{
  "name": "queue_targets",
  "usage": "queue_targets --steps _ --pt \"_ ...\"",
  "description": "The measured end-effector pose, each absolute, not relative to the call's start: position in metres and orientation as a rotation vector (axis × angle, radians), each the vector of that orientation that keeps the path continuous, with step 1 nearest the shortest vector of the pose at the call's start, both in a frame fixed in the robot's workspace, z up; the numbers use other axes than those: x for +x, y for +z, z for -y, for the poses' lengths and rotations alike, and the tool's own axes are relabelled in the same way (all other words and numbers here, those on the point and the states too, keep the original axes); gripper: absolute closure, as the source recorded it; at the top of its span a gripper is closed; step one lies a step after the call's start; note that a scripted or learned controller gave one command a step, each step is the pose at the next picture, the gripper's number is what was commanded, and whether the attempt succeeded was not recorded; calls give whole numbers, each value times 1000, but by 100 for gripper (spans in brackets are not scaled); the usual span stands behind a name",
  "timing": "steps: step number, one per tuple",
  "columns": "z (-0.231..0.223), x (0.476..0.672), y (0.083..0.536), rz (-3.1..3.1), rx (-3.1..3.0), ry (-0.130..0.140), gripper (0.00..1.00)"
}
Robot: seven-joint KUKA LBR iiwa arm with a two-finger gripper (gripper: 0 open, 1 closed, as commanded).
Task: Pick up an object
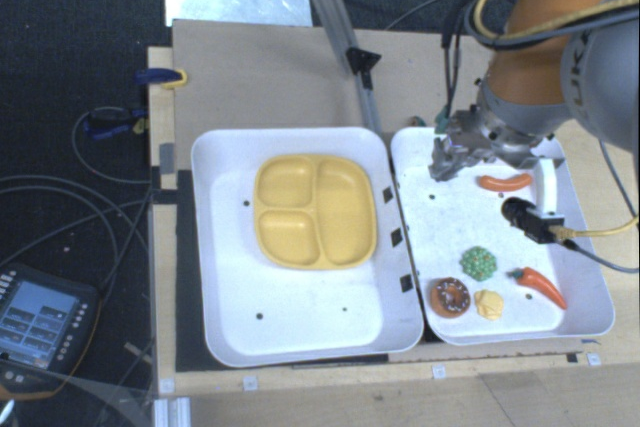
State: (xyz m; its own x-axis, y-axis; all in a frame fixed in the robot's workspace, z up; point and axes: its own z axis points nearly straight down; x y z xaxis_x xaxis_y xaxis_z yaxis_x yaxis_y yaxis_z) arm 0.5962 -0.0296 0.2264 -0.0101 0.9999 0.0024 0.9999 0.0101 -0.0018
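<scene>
- Nearest to me, at the front of the right bin (pixel 590 320), lie a donut (pixel 450 297), a small yellow piece (pixel 489 304) and a carrot (pixel 541 286), with a green ball (pixel 479 263) just behind.
- Left bin (pixel 225 315) carries only a yellow divided plate (pixel 314 212).
- At the back of the right bin the gripper (pixel 447 160) hangs, near a sausage (pixel 505 182) but apart from it.
- Whether its fingers are apart or together, I cannot tell; nothing shows between them.
- So, I judge, the pick is not done: every object rests in its bin, and choosing, closing and lifting all remain.
</scene>
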Motion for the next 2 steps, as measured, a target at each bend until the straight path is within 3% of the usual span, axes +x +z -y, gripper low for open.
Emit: queue_targets --steps 2 --pt "-65 559 234 2233 -2206 -4 100"
